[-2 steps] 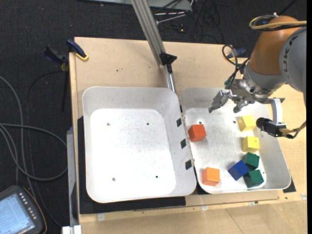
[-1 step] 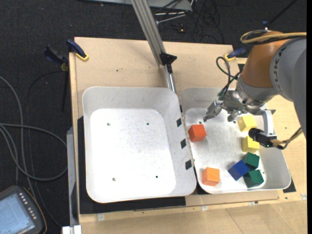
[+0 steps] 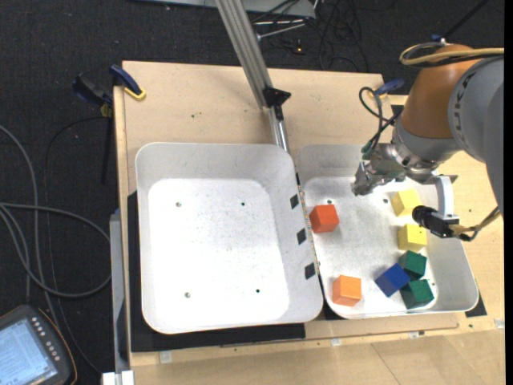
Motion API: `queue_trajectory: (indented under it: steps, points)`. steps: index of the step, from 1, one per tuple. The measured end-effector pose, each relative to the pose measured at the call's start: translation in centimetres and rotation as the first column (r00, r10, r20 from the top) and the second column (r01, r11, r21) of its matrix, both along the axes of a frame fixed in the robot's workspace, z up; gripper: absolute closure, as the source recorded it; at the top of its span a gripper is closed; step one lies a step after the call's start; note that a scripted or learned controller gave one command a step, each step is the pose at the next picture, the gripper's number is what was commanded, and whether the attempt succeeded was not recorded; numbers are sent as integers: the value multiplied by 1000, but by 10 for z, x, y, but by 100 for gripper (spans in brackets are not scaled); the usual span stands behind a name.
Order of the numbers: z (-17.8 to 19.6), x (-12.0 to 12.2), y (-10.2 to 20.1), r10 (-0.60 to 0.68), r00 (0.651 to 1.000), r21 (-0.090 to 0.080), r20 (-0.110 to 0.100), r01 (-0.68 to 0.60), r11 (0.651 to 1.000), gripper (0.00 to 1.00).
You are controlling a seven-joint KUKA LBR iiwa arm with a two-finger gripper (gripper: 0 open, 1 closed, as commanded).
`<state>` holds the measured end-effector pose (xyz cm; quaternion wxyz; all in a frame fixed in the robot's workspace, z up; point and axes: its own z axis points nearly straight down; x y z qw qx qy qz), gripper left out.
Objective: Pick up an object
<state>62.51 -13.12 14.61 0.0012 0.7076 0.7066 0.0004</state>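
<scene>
The surface (image 3: 208,103) is a pale wooden board, and it carries two shallow white plastic bins with rounded corners. The left bin (image 3: 160,167) is bigger and speckled. The right bin (image 3: 461,295) holds all the small blocks. The grey arm (image 3: 465,111) enters over the far right corner of the surface, and its claw (image 3: 367,181) hangs above the far part of the right bin. I cannot tell if the claw is apart or together.

The nearest object, I think, is the red-orange cube (image 3: 324,217). It lies from the claw toward the left bin and a little toward the front edge, near but not touching. It looks hard, matte, with equal sides, so no long axis matters.
</scene>
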Motion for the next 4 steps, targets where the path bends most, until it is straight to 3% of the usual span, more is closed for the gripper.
queue_trajectory:
  steps: [2, 3, 4]
  points:
    - [98, 6, 15, 5, 1000, 0, 4, -5, 1000, 100]
    - [120, 7, 15, 4, 1000, 0, 2, -4, 1000, 100]
    - [106, -11, 69, 9, 1000, 3, -5, -9, 1000, 100]
